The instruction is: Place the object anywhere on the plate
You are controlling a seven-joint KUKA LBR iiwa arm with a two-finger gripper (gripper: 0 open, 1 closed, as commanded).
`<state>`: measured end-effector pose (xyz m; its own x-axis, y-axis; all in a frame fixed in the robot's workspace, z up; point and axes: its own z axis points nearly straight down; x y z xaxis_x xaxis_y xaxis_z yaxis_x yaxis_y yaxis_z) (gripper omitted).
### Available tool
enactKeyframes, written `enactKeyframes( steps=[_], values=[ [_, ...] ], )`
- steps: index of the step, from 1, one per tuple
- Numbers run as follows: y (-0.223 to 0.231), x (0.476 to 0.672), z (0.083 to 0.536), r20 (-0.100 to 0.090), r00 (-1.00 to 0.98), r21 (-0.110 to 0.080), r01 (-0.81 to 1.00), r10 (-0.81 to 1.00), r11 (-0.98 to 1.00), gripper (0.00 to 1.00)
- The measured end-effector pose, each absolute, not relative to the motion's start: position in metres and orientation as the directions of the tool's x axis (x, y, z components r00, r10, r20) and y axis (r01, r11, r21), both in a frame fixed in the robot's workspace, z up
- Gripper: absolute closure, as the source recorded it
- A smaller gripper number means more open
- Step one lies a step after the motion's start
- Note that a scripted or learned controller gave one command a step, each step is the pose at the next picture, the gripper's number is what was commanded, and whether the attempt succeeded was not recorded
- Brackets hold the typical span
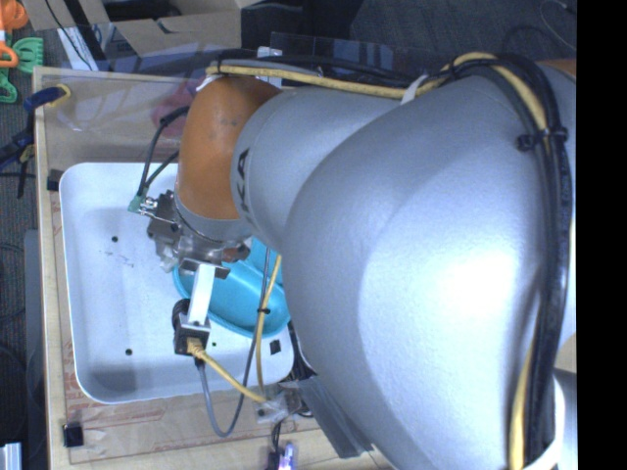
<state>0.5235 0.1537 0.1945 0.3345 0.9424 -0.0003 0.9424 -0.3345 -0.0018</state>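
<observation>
**Camera view, looking down at a slant.** The hand (188, 248) hangs below the orange band (217, 155) of the grey arm (421, 262), low over the white bin (93, 262). You see its metal body from above. You cannot tell whether it is released, clenched or grasping anything, because the wrist covers its lower end.

Just beneath the hand, and reaching out towards the tabletop's near edge, lies the blue plate (240, 297), the target of the task. It rests on the bin floor, on the side of the bin that the arm overhangs. A crescent of it shows between the hand and the arm's casing. You cannot tell whether the hand touches the plate.

The bin sits close to the tabletop's left edge as the view has it, its long side running along that edge. Its white floor carries a few small dark specks (115, 240), well apart from the plate, and a soft shadow fills its near-left corner.

The tabletop (54, 292) shows as a pale wooden strip along the left and near edges of the bin. A small black block (72, 435) sits at its near-left corner. Along its far edge stands a clear sheet (108, 101).

Beyond that far edge you see a cardboard box (186, 8). Off the far-left corner lies a green item (24, 52), too small to identify.
</observation>
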Motion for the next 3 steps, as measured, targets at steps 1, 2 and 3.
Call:
enactKeyframes(
  steps=[1,2,3],
  values=[
    [0.128,0.584,0.194,-0.006,0.734,-0.003,0.679,0.679,-0.734,1.00],
    [0.123,0.562,0.172,-0.003,0.490,-0.007,0.872,0.872,-0.490,1.00],
    [0.044,0.550,0.192,-0.002,0.213,-0.001,0.977,0.977,-0.213,1.00]
  ],
)
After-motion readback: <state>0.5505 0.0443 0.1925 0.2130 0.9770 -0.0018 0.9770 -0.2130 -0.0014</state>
